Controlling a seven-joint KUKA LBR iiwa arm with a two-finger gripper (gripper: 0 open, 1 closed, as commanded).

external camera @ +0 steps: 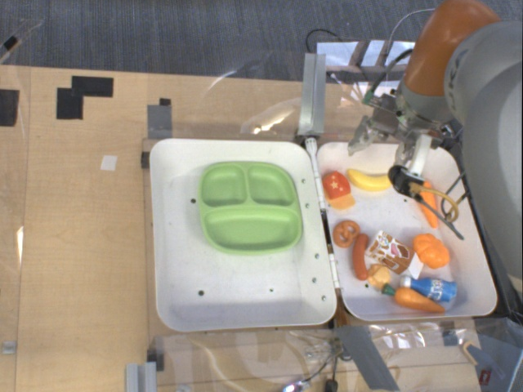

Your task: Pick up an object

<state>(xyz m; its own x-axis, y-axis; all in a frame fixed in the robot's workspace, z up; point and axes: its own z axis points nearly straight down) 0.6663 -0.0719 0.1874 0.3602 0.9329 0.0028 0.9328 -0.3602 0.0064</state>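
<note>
Gripper (pixel 369 134) sits over the back of the right bin (pixel 392 212), above the contents, w/ nothing seen in it. Spread or closed: cannot tell from this angle.

Candidate objs all lie in the right bin:
- banana (pixel 369 180) nearest, just below gripper, flat on the floor
- red fruit (pixel 337 185) just beside the banana, close to the divider wall
- pretzel (pixel 346 233), sausage (pixel 360 257), carton (pixel 390 252), orange (pixel 432 251), blue bottle (pixel 432 288), carrot (pixel 418 300) crowded toward the front

Left bin (pixel 180 284) holds a green plate (pixel 249 207).

Risks, as judged:
1. Banana is curved and smooth, so an off-centre close prob squeezes it out sideways
2. Descent near the back wall may strike the rim
3. Red fruit so close could be nudged, or taken along w/ the banana
4. Front cluster is tight, so a pick there likely catches two objs or jams between them
</note>
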